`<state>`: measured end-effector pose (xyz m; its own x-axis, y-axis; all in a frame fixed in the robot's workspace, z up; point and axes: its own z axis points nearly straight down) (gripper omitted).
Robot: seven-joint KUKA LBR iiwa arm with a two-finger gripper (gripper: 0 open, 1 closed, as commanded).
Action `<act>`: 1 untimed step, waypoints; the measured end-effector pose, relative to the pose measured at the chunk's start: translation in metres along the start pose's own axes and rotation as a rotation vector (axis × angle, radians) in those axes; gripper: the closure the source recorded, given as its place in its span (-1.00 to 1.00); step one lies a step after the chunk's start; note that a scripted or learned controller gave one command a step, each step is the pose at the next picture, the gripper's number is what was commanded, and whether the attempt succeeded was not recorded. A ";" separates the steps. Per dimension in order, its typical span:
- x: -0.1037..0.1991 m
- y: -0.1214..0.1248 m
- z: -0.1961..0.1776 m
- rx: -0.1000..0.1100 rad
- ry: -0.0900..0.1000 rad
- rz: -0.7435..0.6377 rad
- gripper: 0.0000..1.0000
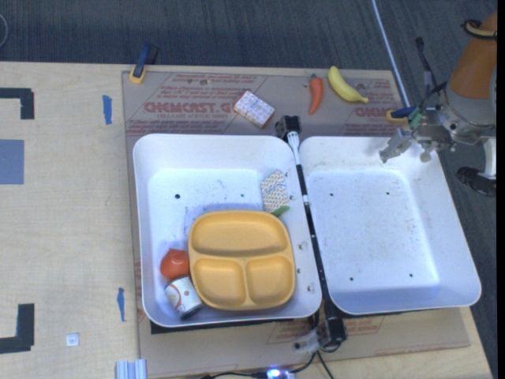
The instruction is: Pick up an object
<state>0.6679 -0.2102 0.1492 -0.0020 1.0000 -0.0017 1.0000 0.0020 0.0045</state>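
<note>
Two shallow white bins sit side by side on a brown board, and the left bin (150, 212) serves here as the landmark. Everything the arm could pick lies inside it, crowded toward its near end, probably because the objects were tipped in loosely rather than arranged. A yellow divided plate (241, 259) with three compartments lies flat and takes up most of the floor at that end. Touching the plate's left edge is a small red-orange tomato-like toy (173, 263), round and glossy, and just nearer the camera a little white can with an orange mark (181, 296) lies tipped on its side against the bin's wall. Beyond the plate, near the bin's right wall, a small patterned packet (274, 189) rests pale and crumpled. The right bin (379, 235) lies just beside the landmark, its floor speckled. The gripper (406, 144) hangs well to the right of the left bin, over the far right corner of the right bin, and nothing is between its fingers; whether they stand wide or narrow I cannot tell from here. It looks parked away from the objects, the grasp not yet begun. Beyond the left bin, on the board, lie a red pepper toy (316, 95), a yellow banana toy (345, 85) and a small patterned box (253, 108).
</note>
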 end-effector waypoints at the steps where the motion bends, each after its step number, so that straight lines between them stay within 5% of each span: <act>1: 0.021 -0.048 0.063 0.002 0.001 0.001 -1.00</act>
<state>0.6203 -0.1896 0.0856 -0.0006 1.0000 -0.0010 1.0000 0.0006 0.0022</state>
